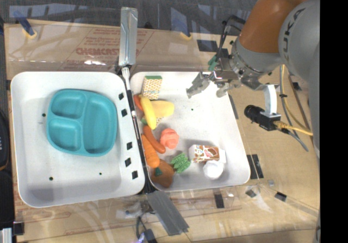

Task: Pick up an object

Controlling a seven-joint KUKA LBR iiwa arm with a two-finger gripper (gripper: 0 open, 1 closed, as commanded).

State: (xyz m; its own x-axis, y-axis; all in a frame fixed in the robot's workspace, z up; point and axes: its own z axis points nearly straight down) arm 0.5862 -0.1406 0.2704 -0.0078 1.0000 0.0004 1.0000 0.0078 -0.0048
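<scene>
Your gripper (209,88) hangs open with nothing in it, over the right bin (231,128). The banana (157,109) and carrot (150,138) lie by the bin's left wall.

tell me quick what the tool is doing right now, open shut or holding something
Tool: open, with nothing between its fingers, hovering over the upper part of the right bin.

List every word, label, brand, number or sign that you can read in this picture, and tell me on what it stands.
"KUKA", partly visible, on the grey arm.
Red print on the cardboard sheet behind the bins: too blurred to read.
Print on the small carton in the right bin: too small to read.
Label on the small box: too small to read.
</scene>
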